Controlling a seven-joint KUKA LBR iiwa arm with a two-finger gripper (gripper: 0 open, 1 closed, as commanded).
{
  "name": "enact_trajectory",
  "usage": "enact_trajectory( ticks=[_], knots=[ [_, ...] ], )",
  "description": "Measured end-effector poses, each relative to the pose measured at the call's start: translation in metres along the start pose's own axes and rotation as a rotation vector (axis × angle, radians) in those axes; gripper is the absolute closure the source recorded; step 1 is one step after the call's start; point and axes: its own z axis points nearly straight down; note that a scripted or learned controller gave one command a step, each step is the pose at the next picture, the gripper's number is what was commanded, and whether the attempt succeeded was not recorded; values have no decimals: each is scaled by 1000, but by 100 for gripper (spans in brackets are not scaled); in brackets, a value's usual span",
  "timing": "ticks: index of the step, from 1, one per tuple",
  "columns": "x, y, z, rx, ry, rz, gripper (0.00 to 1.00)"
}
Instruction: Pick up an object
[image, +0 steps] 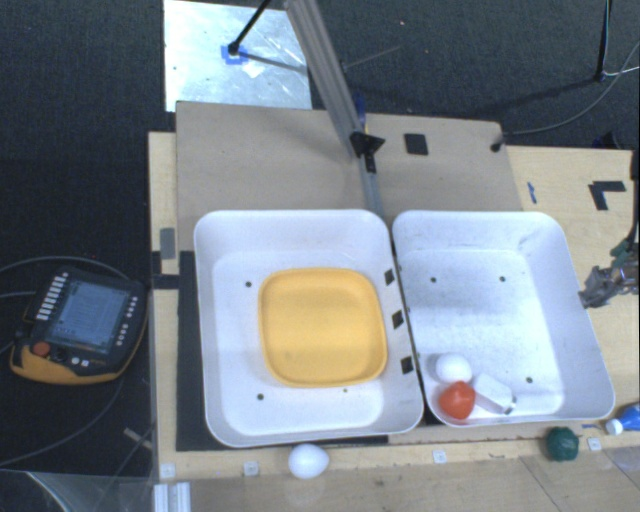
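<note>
Dark carpet around a tan bench (440, 165) with two white bins. Near edge: white egg (308, 460) and green ball (561, 443) outside the bins. Right bin (500, 240), near corner: red ball (457, 401), white ball (453, 368), white block (493, 392). Left bin (230, 240): yellow plate (323, 326). Gripper (604, 285) sits at right bin's far-right rim; red ball lies down-left of it. Jaws: can't tell.

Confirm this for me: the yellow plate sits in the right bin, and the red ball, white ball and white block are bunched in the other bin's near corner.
Not quite. The camera view shows the yellow plate in the left bin, not the right. The rest stands: the red ball, white ball and white block are bunched in the near corner of the other bin, the right bin.
</note>
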Motion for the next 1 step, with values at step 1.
enact_trajectory(
  ticks=[1],
  knots=[
    [52,19,-3,3,2,-5,100]
  ],
)
